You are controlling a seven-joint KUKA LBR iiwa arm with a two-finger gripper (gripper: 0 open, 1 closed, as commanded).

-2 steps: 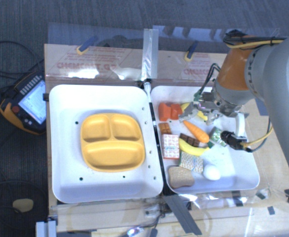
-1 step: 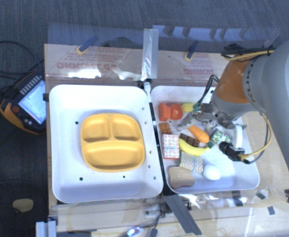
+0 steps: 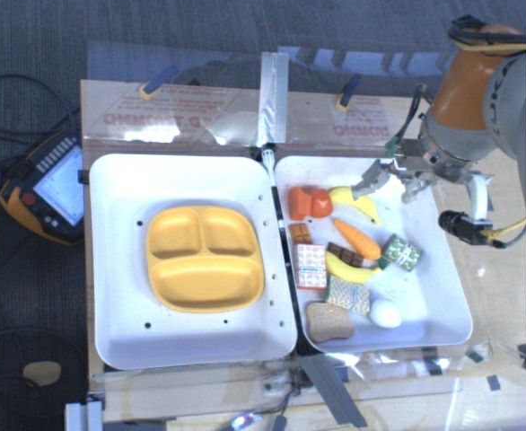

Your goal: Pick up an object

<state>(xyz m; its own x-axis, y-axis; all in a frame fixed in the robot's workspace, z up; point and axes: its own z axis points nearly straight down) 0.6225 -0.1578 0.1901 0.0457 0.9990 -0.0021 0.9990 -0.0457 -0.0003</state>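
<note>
1. The gripper (image 3: 390,179) is hanging over the far part of the right bin (image 3: 442,285), at about the one o'clock corner of that bin; its two fingers are standing spread apart, one slanting toward the left and one pointing down, with nothing between them.
2. The banana (image 3: 357,203) is lying just beside the left fingertip, at roughly seven o'clock from the gripper, and it is looking like the nearest candidate for the pick.
3. Its long axis is running from about ten o'clock to four o'clock, curving down toward the carrot (image 3: 356,237), which is lying near it at six o'clock.
4. The red object (image 3: 310,202) is sitting at nine o'clock from the banana, close beside it.
5. My judgement: the gripper is needing a short shift toward seven o'clock, with the fingers straddling the banana across its narrow width.
6. The yellow tray (image 3: 206,257) is resting in the left bin (image 3: 119,178), well apart from all this.
</note>
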